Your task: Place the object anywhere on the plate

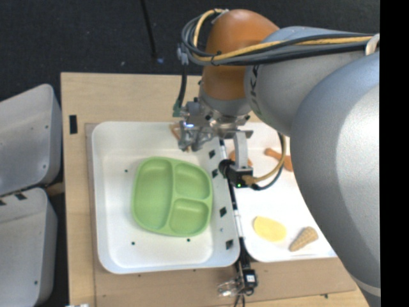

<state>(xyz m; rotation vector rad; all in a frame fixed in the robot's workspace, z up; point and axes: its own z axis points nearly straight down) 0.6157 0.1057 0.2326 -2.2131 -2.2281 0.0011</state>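
Overhead view of the bench with two white bins side by side. The green plate (171, 197), divided into three compartments, lies flat in the left bin (108, 171), its surface bare, so it is presumably laid out as the drop target. The gripper (192, 133) hangs over the far edge of that bin, just beyond the plate's far rim, under the arm's orange band (233, 50); a small brownish thing (176, 130) shows at its tip, but whether this is the task's object held between the fingers, or whether the fingers are parted or closed, cannot be told. In the right bin (287, 251) lie a yellow oval piece (269, 229), a tan cone-shaped piece (303, 238) and an orange piece (276, 153) partly hidden by the arm, likely a supply of items awaiting transfer
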